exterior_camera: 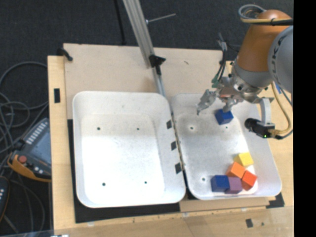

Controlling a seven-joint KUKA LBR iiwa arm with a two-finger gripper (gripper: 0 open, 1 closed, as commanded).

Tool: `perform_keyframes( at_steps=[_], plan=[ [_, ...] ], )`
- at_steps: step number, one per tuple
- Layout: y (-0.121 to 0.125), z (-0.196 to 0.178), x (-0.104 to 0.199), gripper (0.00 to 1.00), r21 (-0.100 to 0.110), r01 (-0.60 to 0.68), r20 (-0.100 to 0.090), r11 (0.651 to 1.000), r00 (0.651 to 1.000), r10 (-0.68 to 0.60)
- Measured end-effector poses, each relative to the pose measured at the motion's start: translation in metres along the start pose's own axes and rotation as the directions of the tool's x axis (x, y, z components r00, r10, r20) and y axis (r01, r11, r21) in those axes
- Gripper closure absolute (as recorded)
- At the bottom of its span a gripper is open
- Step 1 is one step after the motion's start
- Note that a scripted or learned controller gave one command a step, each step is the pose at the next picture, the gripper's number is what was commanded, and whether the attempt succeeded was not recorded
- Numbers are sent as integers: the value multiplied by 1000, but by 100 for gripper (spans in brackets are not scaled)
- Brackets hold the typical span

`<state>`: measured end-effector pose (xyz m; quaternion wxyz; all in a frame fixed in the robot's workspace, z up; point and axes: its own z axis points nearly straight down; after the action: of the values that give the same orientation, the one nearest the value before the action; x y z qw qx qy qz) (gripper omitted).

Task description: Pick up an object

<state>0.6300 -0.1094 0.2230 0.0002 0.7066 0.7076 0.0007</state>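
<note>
The shallow white plastic right-hand bin (207,147) sits under the grey arm's two-finger gripper (216,102) — fingers spread apart, holding nothing. A small blue cube (223,116) lies in that bin, just beside the gripper; blue, purple, orange, red and yellow blocks (235,177) cluster at the bin's near right corner.

So the desk (113,63) is a pale wooden board sitting on dark carpet (59,14), with two shallow white bins side by side on it. The left bin (123,147) is the bigger looking one, speckled with a few dark dots on its floor; the right bin (197,132) butts right up against it, with little black clips along the seam between them. A silver aluminium rail (139,26) slants down from the top toward that seam (a dark bracket sits partway along it). Off the desk's left edge, black cables (17,90) loop around, and a grey and orange pendant (32,149) lies on the floor.
</note>
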Motion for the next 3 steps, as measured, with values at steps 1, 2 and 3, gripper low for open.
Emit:
perform_keyframes(
  at_steps=[1,2,3],
  plan=[
    [-32,-54,-99,0,-5,-8,7,1000,1000,8],
    [14,58,-89,0,6,2,1,1000,1000,-2],
    [40,125,-86,0,-5,3,7,1000,1000,-3]
  ],
)
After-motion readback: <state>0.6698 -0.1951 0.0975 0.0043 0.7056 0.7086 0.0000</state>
